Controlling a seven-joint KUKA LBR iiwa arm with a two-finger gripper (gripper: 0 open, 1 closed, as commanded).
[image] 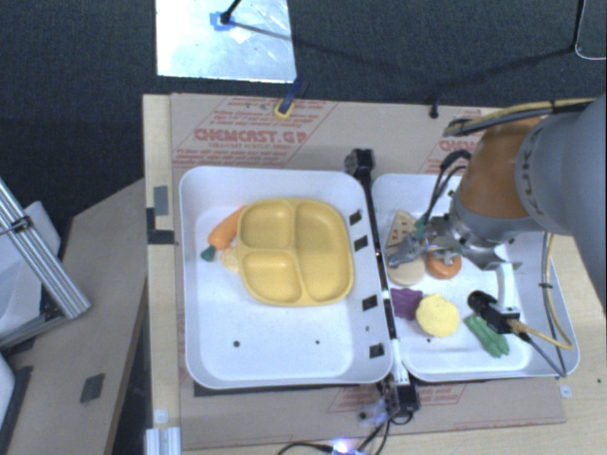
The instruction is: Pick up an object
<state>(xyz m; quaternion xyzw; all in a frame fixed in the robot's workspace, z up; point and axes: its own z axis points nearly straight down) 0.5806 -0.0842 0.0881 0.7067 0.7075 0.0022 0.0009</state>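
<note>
In the right bin (541, 349), my gripper (410, 248) is down low at the left side. It sits just above a beige round piece (407, 274) and beside an orange round piece (443, 266). A tan waffle-like wedge (402, 224) lies just behind the gripper. Closer to the front are a purple piece (406, 301), a yellow lemon-like lump (438, 316) and a green piece (488, 336). The grey arm with its orange band (493, 173) covers the bin's back right.
The left bin (213, 349) holds a yellow divided plate (289, 251) with an orange carrot toy (224, 227) at its left edge. A black-clipped ridge (375, 254) separates the two bins. A black and yellow cable (526, 328) trails along the right bin.
</note>
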